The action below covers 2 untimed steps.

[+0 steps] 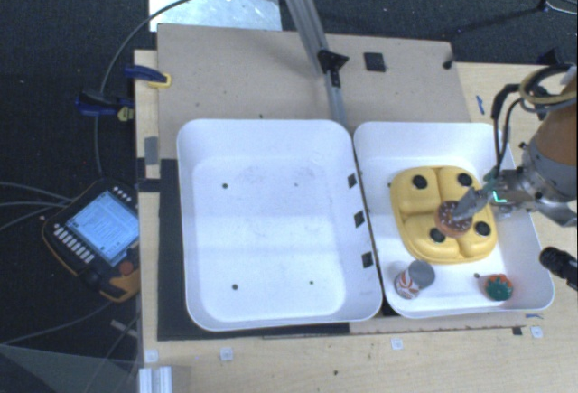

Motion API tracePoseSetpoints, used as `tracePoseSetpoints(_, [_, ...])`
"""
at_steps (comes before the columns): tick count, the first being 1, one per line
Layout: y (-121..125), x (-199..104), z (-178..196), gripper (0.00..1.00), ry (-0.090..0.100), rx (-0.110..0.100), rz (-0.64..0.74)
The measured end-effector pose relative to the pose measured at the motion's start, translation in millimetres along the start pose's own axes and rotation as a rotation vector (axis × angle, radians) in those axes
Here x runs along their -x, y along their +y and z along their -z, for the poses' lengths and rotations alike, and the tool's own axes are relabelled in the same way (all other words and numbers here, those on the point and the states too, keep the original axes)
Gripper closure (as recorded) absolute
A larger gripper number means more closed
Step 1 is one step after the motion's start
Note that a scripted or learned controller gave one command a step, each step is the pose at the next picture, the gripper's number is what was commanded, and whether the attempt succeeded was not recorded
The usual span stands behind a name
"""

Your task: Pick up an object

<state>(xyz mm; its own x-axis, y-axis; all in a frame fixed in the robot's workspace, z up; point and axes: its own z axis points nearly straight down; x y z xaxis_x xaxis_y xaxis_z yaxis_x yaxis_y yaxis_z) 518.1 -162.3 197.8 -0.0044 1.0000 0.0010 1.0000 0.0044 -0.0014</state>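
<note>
Jaws (449, 218) touch yellow toy (441, 212) in right bin (379, 147).

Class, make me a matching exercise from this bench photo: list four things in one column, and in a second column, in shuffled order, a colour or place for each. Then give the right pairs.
Things:
1. Large moulded block
2. Small ball
3. Left bin
4. Tool

Descriptions:
A. White, beside the other bin
B. Yellow with dark dots
C. Over the middle of the yellow block
D. Green and orange, at the right bin's near right corner

Pairs: 1-B, 2-D, 3-A, 4-C
</note>
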Motion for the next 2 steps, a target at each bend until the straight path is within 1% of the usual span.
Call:
tracePoseSetpoints(1, [0.7, 0.0, 0.7, 0.00, -0.001, 0.002, 0.000])
tracePoseSetpoints(2, [1.3, 7.9, -58.5, 0.00, -0.001, -0.001, -0.003])
